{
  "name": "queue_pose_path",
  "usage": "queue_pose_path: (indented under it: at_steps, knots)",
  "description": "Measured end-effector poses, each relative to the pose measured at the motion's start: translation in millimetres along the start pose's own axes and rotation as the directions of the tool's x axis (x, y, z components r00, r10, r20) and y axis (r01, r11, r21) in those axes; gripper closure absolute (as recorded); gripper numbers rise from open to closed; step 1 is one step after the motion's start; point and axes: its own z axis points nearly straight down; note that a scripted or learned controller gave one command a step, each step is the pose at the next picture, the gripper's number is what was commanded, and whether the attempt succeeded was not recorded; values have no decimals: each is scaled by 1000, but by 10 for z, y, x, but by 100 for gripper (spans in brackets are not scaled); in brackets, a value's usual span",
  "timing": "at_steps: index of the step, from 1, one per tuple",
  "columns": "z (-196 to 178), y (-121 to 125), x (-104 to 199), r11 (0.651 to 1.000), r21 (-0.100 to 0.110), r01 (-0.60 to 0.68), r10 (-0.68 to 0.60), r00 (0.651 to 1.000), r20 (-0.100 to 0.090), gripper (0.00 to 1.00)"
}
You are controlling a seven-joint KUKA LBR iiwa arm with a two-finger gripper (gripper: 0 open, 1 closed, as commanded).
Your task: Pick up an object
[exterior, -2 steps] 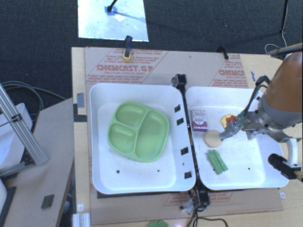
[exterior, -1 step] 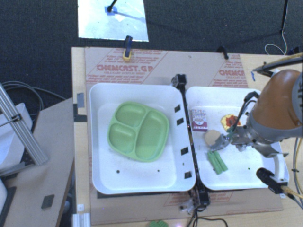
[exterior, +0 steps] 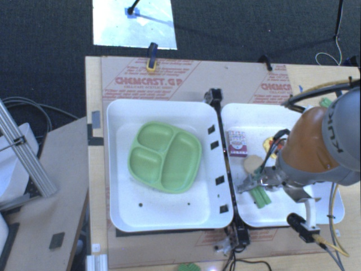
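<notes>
Gripper [exterior: 252,183] is hovering low in the right white bin [exterior: 248,113], fingers spread, nothing between them. Green ridged plastic piece [exterior: 261,198] is lying just beside the fingertips. Small tan round object [exterior: 252,163] and red-and-white carton [exterior: 237,142] are sitting near, arm covering much else. Left white bin [exterior: 121,208] is holding a green sectioned plastic plate [exterior: 165,157].

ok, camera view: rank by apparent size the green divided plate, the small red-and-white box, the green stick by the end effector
1. green divided plate, left bin, by far largest.
2. red-and-white box, right bin.
3. green stick, partly hidden by the arm, so its rank against the box is unsure.
</notes>
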Motion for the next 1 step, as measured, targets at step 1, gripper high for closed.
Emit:
queue_pose_path:
  at_steps: [1]
  knots:
    - [-148,14,-15,1000,-4,-2,2,1000,1,100]
